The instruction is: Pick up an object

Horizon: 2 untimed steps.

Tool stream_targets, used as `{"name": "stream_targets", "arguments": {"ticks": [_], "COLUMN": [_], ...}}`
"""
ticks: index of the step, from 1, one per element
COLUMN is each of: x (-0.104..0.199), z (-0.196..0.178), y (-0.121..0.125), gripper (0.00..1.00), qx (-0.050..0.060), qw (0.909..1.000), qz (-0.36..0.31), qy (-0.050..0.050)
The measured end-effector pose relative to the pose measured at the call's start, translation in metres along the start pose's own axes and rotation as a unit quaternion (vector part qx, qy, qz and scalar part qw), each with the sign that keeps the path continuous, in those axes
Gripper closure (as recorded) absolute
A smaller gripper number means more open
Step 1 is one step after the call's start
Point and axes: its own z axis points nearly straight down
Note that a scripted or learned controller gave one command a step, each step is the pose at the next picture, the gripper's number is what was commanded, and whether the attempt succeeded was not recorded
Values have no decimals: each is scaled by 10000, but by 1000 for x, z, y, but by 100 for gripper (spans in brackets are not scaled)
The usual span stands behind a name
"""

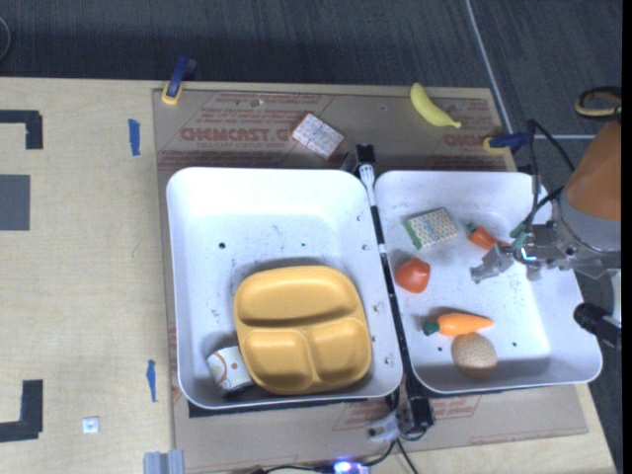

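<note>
Here the tool (491,263), jaws apart and empty, hovers over bare floor near the right bin's (578,371) right wall.

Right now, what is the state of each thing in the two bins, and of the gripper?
Yellow tray: upside down, left bin.
Small ball: against the tray's corner.
Green card: lying flat, right bin.
Tomato: lying free.
Carrot: on its side.
Potato: beside the carrot.
Gripper: over the right bin, holding nothing.
</note>
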Motion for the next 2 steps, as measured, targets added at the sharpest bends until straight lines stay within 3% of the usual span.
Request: {"name": "stream_targets", "arguments": {"ticks": [1, 2], "x": [37, 74], "z": [67, 68], "y": [-12, -52], "gripper": [0, 0], "qx": [-20, -14], "qw": [10000, 10000], "qz": [-3, 2], "qy": [-4, 4]}}
